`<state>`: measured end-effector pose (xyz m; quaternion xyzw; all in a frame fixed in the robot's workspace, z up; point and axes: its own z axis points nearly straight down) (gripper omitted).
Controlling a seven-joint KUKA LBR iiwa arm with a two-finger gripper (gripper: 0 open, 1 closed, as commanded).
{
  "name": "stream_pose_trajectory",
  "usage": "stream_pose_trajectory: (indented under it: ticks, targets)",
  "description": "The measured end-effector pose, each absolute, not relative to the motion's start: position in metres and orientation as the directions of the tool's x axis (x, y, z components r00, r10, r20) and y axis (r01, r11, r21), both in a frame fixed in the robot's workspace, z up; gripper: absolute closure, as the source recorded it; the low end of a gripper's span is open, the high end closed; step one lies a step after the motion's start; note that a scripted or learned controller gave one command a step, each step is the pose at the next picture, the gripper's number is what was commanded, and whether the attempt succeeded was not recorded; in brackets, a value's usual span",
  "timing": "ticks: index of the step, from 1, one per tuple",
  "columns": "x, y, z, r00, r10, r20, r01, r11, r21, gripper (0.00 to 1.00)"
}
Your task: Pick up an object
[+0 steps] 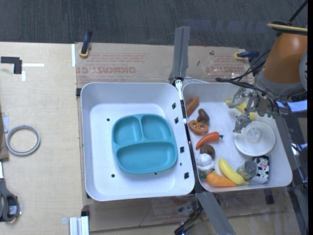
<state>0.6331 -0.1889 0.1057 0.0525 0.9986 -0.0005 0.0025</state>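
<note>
The grey arm with its orange band (288,58) reaches in from the right and bends down over the back right part of the right bin (279,180). Its tool (243,116) hangs low over the bin's far right area, just behind a white plate (254,138) and beside a small yellow piece (244,107) near the bin's back wall. One metal finger (239,124) points down toward the plate's left rim; whether the tool is open or closed cannot be made out, and nothing is seen between its fingers.

The things to pick lie in the right bin. Along its left side, from back to front: an orange-brown sausage-like piece (192,104), a dark brown piece (203,115), a pretzel (198,127), a red chili pepper (208,139), and a brown-and-white mushroom-like piece (206,153). At the front lie a carrot (221,181) and a banana (230,171) side by side, then a small can (247,170) and a black-and-white carton (262,168) just in front of the plate.

The left bin (93,146) holds a blue divided plate (145,143). On the table (39,82) to the left lies a roll of tape (22,139).
</note>
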Motion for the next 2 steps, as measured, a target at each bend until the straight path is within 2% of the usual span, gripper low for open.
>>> stream_pose_trajectory:
  ticks: [1, 2]
  targets:
    - [0.6392, -0.2004, 0.0908, -0.994, 0.114, -0.004, 0.114, 0.994, 0.0, 0.0]
    - [0.6404, -0.2001, 0.0989, -0.994, 0.113, -0.007, 0.113, 0.994, -0.001, 1.0]
